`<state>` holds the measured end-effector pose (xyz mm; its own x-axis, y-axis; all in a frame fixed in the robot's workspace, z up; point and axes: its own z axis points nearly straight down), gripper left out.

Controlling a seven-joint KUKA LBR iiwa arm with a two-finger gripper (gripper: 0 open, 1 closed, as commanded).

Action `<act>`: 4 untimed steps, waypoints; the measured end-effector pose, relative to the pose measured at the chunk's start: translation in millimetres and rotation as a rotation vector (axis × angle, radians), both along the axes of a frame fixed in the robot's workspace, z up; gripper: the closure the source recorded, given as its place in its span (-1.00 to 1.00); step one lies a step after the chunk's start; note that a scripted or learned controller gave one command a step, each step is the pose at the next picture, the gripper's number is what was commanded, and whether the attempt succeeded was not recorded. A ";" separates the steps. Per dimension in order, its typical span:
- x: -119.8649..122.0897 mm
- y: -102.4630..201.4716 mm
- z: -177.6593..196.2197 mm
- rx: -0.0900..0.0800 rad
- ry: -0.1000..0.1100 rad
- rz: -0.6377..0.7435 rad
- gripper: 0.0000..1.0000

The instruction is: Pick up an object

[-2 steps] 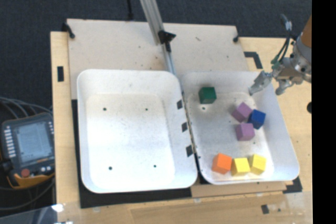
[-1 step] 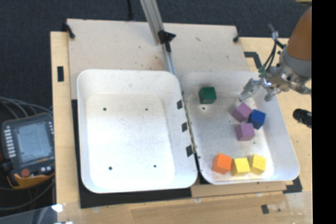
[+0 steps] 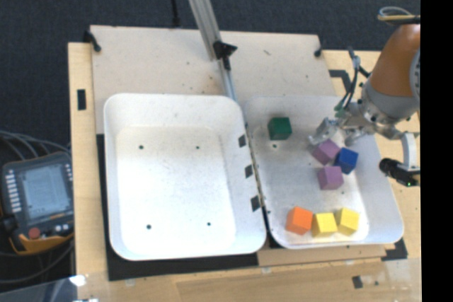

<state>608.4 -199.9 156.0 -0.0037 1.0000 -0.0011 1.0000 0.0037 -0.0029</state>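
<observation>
Over at the right of the frame the gripper (image 3: 333, 129) hangs low in the right-hand bin (image 3: 382, 223), how it is set I cannot tell, with the upper purple cube (image 3: 326, 151) just below-left of it and touching the blue cube (image 3: 347, 159).

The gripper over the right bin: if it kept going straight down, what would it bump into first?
Most likely the upper purple cube, just below the gripper; the blue cube sits beside it. Depth is hard to judge from this slanted view.
</observation>
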 end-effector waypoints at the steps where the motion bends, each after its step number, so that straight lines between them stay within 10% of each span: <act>1: 1.9 -1.6 14.6 -0.002 -0.009 -0.001 1.00; 4: -3.0 39.5 104.6 0.001 -0.004 0.002 1.00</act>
<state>605.4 -160.4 260.6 -0.0056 1.0000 0.0003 1.0000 0.0056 0.0009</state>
